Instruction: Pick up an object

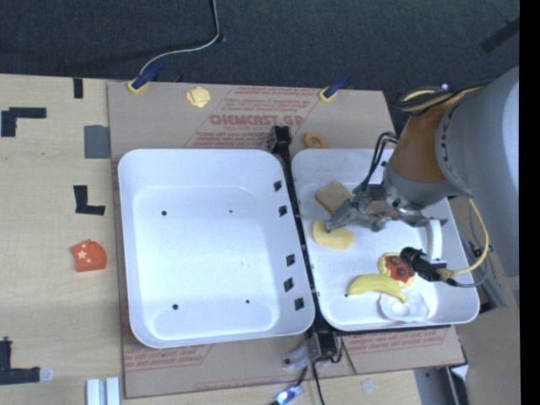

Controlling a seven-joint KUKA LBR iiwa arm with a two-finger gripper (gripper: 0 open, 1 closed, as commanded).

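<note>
My gripper (pixel 342 219) reaches into the right bin (pixel 371 163) from the right, low over its left middle. Its fingertips sit between a brown block (pixel 332 196) just above and a pale yellow round piece (pixel 334 237) just below. Nothing shows between the fingers. Further down in the same bin lie a yellow banana (pixel 375 286), a red and orange toy (pixel 394 267) and a white object (pixel 405 308).
The left bin (pixel 202 167) lies beside the right one, with a black clip divider (pixel 291 226) between them. On the cardboard behind are a small yellow piece (pixel 198 97) and an orange ring (pixel 314 141). A red object (pixel 89 256) lies on the bench at left.
</note>
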